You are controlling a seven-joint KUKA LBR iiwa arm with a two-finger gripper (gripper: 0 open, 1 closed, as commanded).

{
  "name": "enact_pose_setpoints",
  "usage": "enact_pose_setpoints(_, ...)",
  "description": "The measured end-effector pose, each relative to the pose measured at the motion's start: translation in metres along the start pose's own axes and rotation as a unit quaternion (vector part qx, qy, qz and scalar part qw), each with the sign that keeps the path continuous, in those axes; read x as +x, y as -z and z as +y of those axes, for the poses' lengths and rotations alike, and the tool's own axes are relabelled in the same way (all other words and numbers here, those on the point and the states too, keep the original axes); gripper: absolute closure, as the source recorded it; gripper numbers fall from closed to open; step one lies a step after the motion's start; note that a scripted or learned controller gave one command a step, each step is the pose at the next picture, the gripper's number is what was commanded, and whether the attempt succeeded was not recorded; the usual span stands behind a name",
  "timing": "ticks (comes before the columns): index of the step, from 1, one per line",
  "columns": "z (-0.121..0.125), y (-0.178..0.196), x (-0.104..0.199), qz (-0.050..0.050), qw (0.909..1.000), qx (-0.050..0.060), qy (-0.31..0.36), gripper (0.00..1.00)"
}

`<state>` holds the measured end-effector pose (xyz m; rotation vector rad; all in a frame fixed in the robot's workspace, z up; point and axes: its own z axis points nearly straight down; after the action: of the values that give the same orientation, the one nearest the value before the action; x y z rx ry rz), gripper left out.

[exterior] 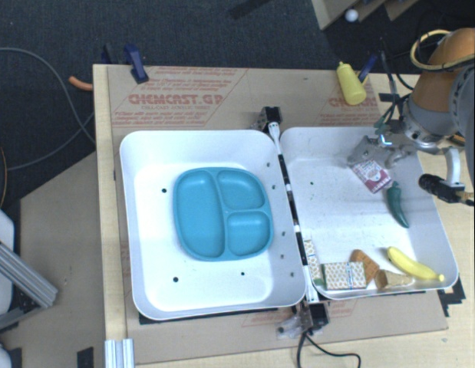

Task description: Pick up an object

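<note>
On the counter (pixel 183 102), two white bins side by side. In the left bin (pixel 145 205), a blue divided plate (pixel 222 211), lying flat near the middle. In the right bin (pixel 337 213), along the near edge: a small printed box (pixel 338 275), a brown bread-like piece (pixel 366 264), then a yellow banana (pixel 412 264) toward the right corner. Farther back, a pink-and-white packet (pixel 374 175) with a green pepper (pixel 397 205) just beside it to the right. Directly over the packet's far end, the hand (pixel 381 146); open or closed, cannot tell, nor whether gripping the packet. Beyond the bin, a yellow bottle (pixel 350 83) on the counter.
</note>
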<state>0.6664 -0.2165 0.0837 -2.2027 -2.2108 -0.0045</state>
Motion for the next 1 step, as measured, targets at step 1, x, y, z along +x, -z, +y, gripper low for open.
enact_pose_setpoints(1, 0.0000, 0.0000, 0.0000, 0.000, 1.0000, 0.000, 0.000, 0.00)
